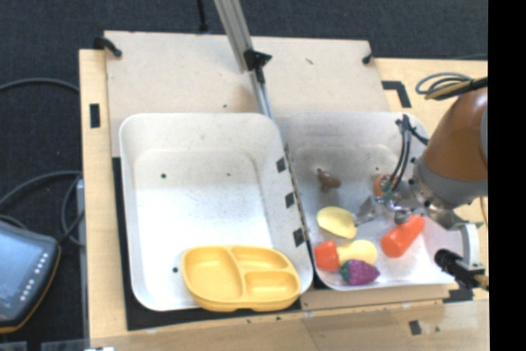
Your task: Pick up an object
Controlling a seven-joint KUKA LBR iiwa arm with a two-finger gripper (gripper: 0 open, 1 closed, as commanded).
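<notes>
Right bin: gripper at 3 o'clock, finger state cannot be told. Yellow piece, red piece, purple grapes, orange carrot cluster at 6 o'clock. No legible writing. Left bin: yellow divided tray at 6 o'clock.

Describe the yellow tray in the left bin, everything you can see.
The yellow tray is a shallow divided dish, apparently smooth plastic, with rounded corners and three compartments: one larger on its left, two smaller on its right. It lies flat and right way up at the near edge of the left bin, its front rim overlapping the bin's near rim. Nothing sits in its compartments. It is apart from the toy food in the right bin, and the gripper is nowhere near it.
</notes>
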